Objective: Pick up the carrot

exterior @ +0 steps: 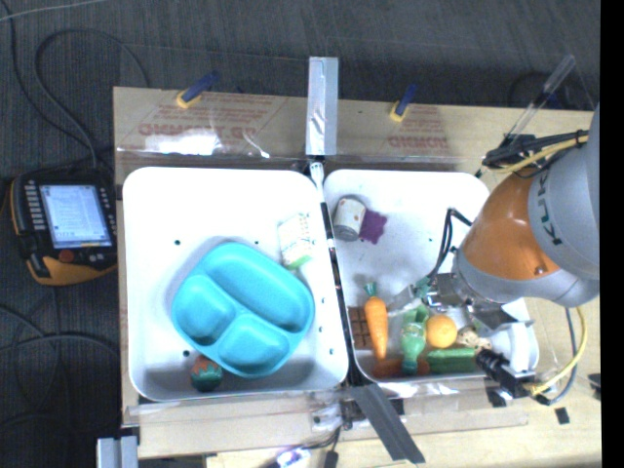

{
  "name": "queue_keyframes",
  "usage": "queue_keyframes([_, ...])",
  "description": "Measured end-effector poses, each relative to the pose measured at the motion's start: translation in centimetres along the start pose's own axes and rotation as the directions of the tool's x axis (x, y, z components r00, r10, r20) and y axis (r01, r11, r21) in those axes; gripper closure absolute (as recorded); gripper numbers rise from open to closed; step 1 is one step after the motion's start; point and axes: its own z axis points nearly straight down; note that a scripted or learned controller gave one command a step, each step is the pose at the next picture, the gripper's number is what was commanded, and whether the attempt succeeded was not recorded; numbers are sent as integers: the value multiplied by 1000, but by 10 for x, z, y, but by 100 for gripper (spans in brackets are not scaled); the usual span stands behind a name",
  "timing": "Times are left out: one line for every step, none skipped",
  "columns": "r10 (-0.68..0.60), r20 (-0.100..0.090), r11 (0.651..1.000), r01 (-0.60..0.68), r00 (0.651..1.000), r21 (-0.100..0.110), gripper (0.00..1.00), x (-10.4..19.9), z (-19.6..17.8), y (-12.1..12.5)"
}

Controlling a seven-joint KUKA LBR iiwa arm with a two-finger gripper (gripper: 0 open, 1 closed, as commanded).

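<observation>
The grey arm with its orange band comes in from the right and hangs low over the right shallow white plastic bin. Its claw sits amid the clutter at that bin's near end, too hidden by the wrist to tell how it is set or whether it grips anything. Far to the claw's left, in the other bin, lies a light-blue divided plastic tray. The orange tapered carrot lies lengthwise just left of the claw, close by the wall between the bins. A small round orange fruit lies right below the claw, beside green toys.
</observation>
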Motion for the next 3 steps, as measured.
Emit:
queue_keyframes([-358,-23,934,358,933,4,0,19,3,9])
queue_keyframes([-295,-37,955,296,955,22,0,-42,-84,-6])
queue_keyframes([-522,-40,853,522,852,-3,0,6,-11,0])
